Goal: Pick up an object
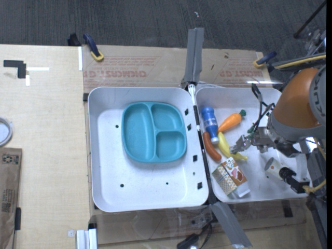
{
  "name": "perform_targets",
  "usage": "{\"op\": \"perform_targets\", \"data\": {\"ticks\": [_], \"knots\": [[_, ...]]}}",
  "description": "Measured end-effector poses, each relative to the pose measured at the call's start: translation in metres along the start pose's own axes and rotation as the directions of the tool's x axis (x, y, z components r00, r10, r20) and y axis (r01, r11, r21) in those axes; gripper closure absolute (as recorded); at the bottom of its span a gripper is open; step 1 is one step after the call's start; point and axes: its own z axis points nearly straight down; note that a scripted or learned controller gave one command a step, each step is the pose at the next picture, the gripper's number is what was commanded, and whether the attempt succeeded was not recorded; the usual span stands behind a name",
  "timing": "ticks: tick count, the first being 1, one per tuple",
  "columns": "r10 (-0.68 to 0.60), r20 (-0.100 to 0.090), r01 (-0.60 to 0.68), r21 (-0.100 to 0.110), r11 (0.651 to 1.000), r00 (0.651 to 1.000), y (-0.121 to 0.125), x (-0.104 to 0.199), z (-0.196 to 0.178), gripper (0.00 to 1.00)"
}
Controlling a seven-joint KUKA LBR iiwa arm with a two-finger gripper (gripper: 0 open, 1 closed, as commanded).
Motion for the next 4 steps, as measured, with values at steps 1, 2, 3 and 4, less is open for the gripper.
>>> {"op": "perform_targets", "data": {"ticks": [1, 2, 3, 4], "knots": [[-0.136, -0.005, 0.136, 0.012, 0.991, 0.991, -0.025, 0.021, 0.007, 0.00], [-0.222, -0.005, 0.222, 0.012, 0.975, 0.975, 0.028, 0.035, 0.007, 0.00], [-0.220, -0.004, 0.220, 0.011, 0.975, 0.976, 0.028, 0.034, -0.002, 1.00], [-0.219, -0.004, 0.219, 0.012, 0.976, 0.976, 0.028, 0.034, -0.002, 0.00]]}}
